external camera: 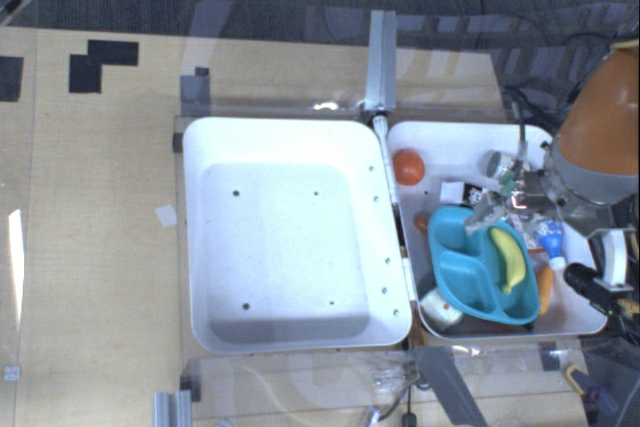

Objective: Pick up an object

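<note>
The right bin [470,137] holds several objects. A blue divided tray [470,270] lies in its middle with a yellow banana [510,257] resting in the tray's right compartment. An orange ball [408,166] sits at the bin's far left corner. A small bottle with a blue label [550,241] and an orange carrot-shaped piece [545,287] lie right of the tray. A white cup [440,307] lies at the near left corner. My gripper [500,199] hangs low over the tray's far edge, just above the banana's upper end.
The left bin [200,215] stands beside the right one, with a metal post [381,65] rising at the far end of the gap between them. The arm's orange band [605,110] and grey wrist cover the right bin's far right corner.
</note>
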Robot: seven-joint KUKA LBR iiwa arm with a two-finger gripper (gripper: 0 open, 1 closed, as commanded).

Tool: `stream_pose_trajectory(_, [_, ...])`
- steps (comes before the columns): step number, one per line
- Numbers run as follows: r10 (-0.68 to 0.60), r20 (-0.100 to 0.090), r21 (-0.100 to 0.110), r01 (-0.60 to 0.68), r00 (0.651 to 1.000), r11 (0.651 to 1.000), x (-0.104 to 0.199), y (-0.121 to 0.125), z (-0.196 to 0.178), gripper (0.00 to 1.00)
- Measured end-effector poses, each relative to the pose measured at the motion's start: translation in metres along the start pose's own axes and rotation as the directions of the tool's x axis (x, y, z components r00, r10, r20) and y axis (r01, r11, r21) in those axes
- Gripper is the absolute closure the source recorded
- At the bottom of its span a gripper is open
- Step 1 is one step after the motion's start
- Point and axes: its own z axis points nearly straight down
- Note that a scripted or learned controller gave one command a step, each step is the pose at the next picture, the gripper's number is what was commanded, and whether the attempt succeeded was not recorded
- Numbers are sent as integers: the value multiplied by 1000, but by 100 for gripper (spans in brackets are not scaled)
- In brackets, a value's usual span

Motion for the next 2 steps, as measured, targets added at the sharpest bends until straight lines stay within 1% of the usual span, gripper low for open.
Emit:
stream_pose_trajectory(1, [-179,10,-22,179,984,984,-37,17,107,0])
stream_pose_trajectory(2, [67,0,-2,-67,998,998,-4,42,94,0])
